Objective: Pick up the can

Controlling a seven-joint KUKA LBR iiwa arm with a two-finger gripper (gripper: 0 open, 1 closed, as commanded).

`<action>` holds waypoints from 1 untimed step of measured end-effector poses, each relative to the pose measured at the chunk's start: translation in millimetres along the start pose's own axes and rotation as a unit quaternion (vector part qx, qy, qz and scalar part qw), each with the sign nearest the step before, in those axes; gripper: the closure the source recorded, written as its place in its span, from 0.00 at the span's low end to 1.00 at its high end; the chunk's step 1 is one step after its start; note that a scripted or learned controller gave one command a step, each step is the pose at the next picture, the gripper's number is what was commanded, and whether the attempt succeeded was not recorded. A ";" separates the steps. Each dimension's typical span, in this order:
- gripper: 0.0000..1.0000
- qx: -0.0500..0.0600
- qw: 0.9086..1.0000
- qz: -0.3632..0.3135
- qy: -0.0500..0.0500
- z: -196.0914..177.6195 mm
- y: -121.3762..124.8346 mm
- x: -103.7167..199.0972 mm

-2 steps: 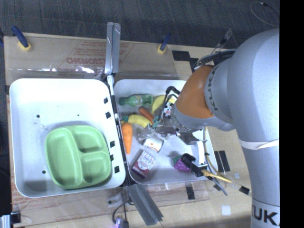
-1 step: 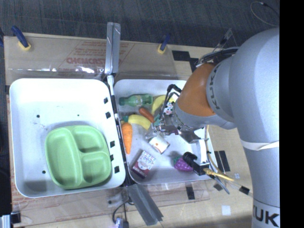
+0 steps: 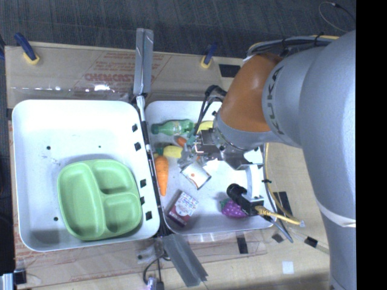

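Observation:
The can (image 3: 183,207) is dark maroon with a pale label and lies on its side near the front left corner of the right bin (image 3: 208,225). My gripper (image 3: 195,154) hangs over the middle of that bin, well behind the can and apart from it. It is directly above a small white box with a red mark (image 3: 195,176). The wrist and the grey arm cover the right part of the bin.
A carrot (image 3: 161,173) lies along the right bin's left wall. A green bottle (image 3: 171,127), a yellow fruit (image 3: 172,152) and a small orange piece (image 3: 181,141) sit at the back. Purple grapes (image 3: 232,209) lie front right. A green divided plate (image 3: 100,197) fills the left bin (image 3: 36,119).

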State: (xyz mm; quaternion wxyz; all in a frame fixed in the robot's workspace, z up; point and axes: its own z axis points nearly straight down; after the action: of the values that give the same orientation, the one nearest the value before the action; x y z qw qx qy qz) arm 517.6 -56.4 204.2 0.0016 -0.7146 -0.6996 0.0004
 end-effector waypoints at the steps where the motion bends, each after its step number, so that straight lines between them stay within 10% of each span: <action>1: 1.00 0.000 1.000 -0.024 -0.001 -5.3 22.9 -23.2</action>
State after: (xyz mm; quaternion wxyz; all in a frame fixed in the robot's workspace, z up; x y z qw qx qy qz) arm 540.0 -80.1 209.4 0.0009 -0.6977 -0.7164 0.0007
